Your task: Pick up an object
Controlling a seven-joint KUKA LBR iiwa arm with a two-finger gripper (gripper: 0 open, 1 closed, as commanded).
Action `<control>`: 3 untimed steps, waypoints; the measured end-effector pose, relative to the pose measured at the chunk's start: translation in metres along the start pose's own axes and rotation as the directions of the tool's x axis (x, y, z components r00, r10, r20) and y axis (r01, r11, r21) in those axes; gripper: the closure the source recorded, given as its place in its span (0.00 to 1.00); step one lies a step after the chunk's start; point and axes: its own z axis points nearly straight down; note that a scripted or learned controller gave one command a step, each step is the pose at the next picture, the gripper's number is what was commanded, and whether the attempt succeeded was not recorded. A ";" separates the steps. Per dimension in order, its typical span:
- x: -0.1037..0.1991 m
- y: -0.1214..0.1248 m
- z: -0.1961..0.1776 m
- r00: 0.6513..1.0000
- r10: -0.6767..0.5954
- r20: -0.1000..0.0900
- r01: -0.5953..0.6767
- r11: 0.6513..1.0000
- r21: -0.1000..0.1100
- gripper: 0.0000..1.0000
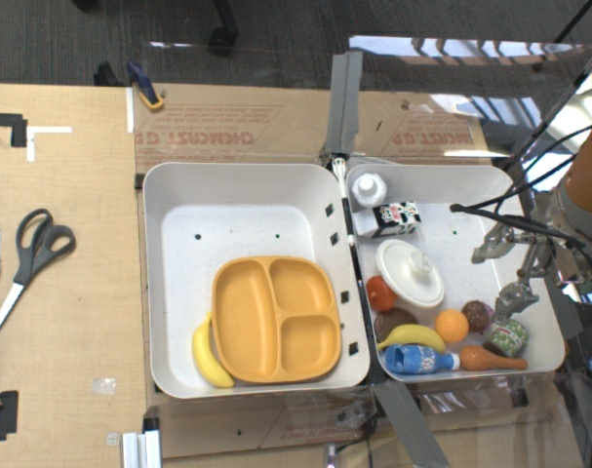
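Where the right bin (442, 169) comes nearest: a blue bottle (417, 361) is laid flat beside an orange carrot-shaped piece (493, 360), both against the near wall.
Just behind them: a banana (413, 336), an orange (452, 325), a dark ball (476, 313) and a green-and-purple piece (507, 337) are crowded together, most of them touching.
Middle of the right bin: a white domed lid (410, 273) is set by a red tomato (378, 292) and a brown lump (393, 319).
Gripper (505, 273): it is held over the right side of this bin with its fingers spread and nothing caught between them.
Far left corner of the right bin: a cow-patterned carton (398, 217) and a white bottle (367, 190) are stood close together.
Left bin (237, 178): an orange divided plate (276, 318) is seen with a second banana (208, 355) tucked under its near left edge.
Target, as judged: the green-and-purple piece or the dark ball, both lying just near of the gripper.
Step in hand, as judged: the approach, before any closing.
How it is best done: the fingers should be lowered astride one piece only, with neighbours left outside the span; closing should be delayed until the piece is well between the pads; round pieces are likely to roll away if nudged.
Count, bins: two.
Count, bananas: two, one in each bin.
Count, bottles: two, one blue and one white.
Count, plates: one.
Count, pieces in the right bin: eleven can be made out.
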 end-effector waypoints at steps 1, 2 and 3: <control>0.010 -0.005 0.132 0.996 0.092 0.015 -0.092 0.996 0.003 0.00; -0.031 0.044 0.134 0.965 0.261 0.005 -0.261 0.965 0.001 0.00; -0.032 0.044 0.125 0.966 0.257 0.007 -0.257 0.966 0.002 1.00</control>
